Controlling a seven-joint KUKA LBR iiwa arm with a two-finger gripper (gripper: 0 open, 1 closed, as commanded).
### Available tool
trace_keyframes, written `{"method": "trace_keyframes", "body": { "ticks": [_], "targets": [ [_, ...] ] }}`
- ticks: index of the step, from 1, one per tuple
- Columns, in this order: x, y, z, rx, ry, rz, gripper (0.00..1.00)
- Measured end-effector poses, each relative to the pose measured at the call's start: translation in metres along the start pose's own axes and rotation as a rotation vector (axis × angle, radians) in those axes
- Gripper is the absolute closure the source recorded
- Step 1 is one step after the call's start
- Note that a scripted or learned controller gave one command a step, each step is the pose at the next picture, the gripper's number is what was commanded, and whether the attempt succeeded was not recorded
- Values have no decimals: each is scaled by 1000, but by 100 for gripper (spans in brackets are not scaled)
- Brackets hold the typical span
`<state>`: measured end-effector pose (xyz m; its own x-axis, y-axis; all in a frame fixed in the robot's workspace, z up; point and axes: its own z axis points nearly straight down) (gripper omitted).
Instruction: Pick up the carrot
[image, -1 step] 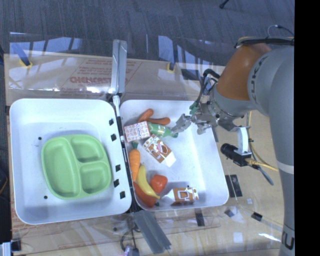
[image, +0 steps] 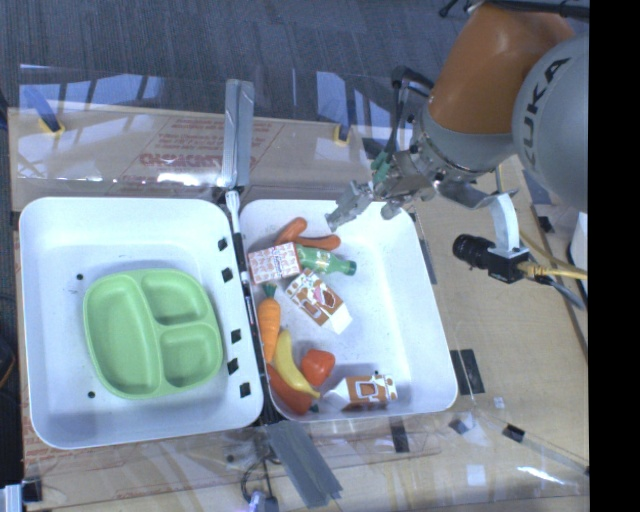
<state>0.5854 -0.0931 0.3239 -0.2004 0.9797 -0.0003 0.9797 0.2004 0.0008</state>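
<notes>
Arm above the right bin's far edge, carrot not yet picked.

Camera view: the carrot lies by the left wall of the right bin, tip toward the near end, touching the banana below it and just beside a small carton. The gripper hangs over the far rim, well apart from the carrot, nothing between its fingers; I cannot tell if they are spread or closed. The left bin holds a green tray, likely the drop spot.
</notes>
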Motion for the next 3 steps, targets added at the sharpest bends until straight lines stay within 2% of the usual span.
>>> {"method": "trace_keyframes", "body": {
  "ticks": [1, 2, 3],
  "targets": [
    [-19, 16, 175, 4, 2, -263, 0],
    [-29, 70, 220, -4, 0, -230, 0],
    [-72, 60, 227, -1, -1, -507, 0]
  ]
}}
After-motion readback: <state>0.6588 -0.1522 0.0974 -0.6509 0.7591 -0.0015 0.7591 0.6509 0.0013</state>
